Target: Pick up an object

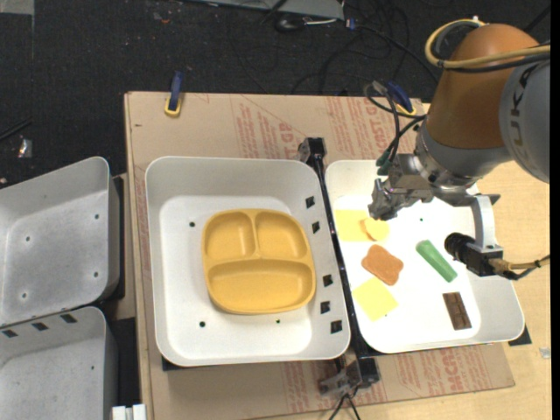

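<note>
Plywood bench (227, 116) bearing two white bins (166, 191) stands on dark, cable-strewn floor (79, 51).

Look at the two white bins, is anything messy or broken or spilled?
Nothing looks broken or spilled. The yellow divided plate lies flat in the left bin. In the right bin, the orange piece, green stick, brown bar and yellow pieces lie scattered but flat. The tool hangs over the bin's upper left part.

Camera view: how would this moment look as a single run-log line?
gripper low in right bin, at yellow pieces | orange piece, green stick, brown bar lying loose | yellow tray in left bin
</note>
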`<state>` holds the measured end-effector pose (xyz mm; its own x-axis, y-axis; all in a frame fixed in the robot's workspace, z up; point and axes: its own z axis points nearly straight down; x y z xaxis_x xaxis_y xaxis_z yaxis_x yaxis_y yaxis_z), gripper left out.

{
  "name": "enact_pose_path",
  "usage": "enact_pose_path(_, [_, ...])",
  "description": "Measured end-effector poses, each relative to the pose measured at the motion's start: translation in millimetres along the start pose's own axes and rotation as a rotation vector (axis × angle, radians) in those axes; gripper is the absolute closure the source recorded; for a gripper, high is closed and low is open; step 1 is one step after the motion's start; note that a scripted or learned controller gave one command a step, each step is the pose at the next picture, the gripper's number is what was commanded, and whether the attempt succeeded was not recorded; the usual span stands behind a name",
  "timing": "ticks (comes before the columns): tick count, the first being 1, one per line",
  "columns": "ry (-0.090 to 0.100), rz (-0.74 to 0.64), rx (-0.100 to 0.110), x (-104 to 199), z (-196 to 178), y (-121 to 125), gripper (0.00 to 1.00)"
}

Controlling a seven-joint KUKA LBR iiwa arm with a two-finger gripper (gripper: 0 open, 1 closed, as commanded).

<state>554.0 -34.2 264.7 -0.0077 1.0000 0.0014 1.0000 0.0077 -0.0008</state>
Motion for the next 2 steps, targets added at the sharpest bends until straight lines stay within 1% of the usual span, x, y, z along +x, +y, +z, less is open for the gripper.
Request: enact_pose_path(2, [-0.001, 0.001, -0.002, 110, -1, 15, 1.00])
